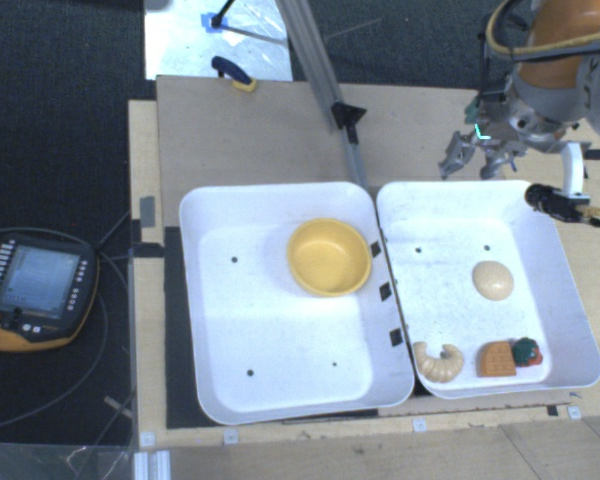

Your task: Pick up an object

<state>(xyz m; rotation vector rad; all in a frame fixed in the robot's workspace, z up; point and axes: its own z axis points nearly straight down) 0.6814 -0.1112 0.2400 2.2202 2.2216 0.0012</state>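
Starting at the left bin (230, 368), a yellow bowl (328, 257) sits near its far right corner; it looks like light, stiff, smooth plastic, best pinched across the rim. In the right bin (565, 268) lie a pale egg-shaped piece (493, 280), rounded and probably slippery, a curled cream pastry-like toy (439, 362) and an orange cracker-like block (497, 359) touching a small red-and-green item (526, 351). The ridged pastry toy seems the easiest hold, across its middle. The gripper (479, 155) hangs above the bench just beyond the right bin's far edge, fingers spread apart, holding nothing.
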